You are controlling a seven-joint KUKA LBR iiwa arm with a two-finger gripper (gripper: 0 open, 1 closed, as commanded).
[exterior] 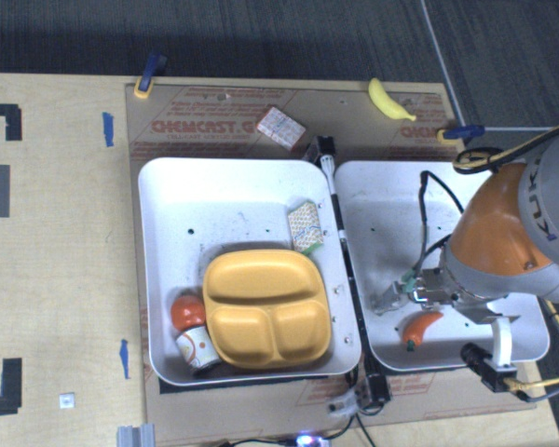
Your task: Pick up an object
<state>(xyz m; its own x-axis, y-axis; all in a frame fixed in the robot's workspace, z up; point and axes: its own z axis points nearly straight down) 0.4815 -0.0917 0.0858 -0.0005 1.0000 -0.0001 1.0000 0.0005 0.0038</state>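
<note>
In the right bin (373,194), a small orange carrot-shaped toy (422,327) with a green tip lies near the front wall. My gripper (392,298) hangs low over the bin floor just up and left of the toy, beside it rather than around it. The grey arm with its orange band (498,231) reaches in from the right and covers the bin's right part. In the left bin (168,194) sit a large yellow divided tray (265,307), a red and white ball-like toy (192,329) and a small patterned packet (305,224).
A yellow banana (389,101) and a patterned card (279,127) lie on the cardboard behind the bins. Blue clamps (149,71) hold the cardboard at the back. Black cables (427,194) loop over the right bin. The two bins meet at a black divider (340,240).
</note>
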